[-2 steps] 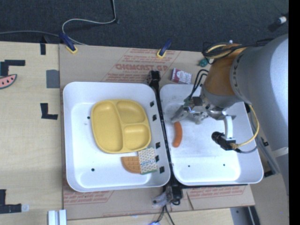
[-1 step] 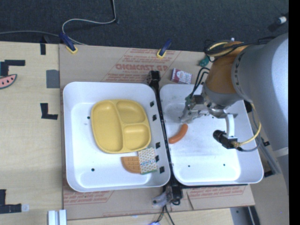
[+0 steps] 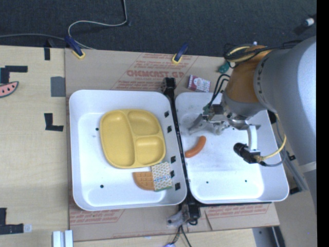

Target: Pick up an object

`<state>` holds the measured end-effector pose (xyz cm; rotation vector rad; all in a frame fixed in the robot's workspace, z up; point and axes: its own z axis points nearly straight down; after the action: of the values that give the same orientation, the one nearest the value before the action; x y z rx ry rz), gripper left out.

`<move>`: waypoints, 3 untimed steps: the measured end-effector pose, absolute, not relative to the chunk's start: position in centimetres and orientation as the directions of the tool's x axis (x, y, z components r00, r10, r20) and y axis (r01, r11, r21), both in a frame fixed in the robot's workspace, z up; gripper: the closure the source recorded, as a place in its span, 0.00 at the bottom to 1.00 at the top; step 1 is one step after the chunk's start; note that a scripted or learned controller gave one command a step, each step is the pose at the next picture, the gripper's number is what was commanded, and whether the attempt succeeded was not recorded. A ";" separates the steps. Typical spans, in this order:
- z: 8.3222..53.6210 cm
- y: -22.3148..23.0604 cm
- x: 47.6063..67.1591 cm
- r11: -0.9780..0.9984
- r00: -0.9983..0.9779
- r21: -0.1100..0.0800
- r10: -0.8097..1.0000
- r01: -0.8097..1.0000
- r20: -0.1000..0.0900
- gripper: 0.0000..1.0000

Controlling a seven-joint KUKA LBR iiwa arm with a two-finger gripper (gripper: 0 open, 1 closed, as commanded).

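a pale wooden desk (image 3: 31, 158) carries a brown cardboard sheet (image 3: 149, 71) held by yellow-and-blue clamps (image 3: 76, 49); beyond lies dark carpet (image 3: 169, 9) crossed by a thin cable (image 3: 97, 23)

Colours across your two bins and bench

You have two white bins (image 3: 85, 189); the left one carries a yellow divided tray (image 3: 132, 138), a tan-brown waffle piece (image 3: 142, 179) and a pale packet (image 3: 161, 176) with small speckled print; the right one shows an orange-red sausage (image 3: 195, 146); your arm (image 3: 288, 81) is grey with an orange band; the cardboard (image 3: 144, 71) beneath is tan with red lettering.
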<state>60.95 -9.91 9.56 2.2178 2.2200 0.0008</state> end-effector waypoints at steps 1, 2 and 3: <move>8.7 -9.6 56.7 0.001 -0.001 0.005 1.000 1.000 -0.002 0.00; 9.6 -9.6 56.7 0.001 -0.001 0.006 1.000 1.000 -0.003 1.00; 18.4 -4.6 52.8 0.002 -0.002 -0.001 1.000 1.000 0.001 1.00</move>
<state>52.80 -4.56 18.41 2.2199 2.2247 0.0000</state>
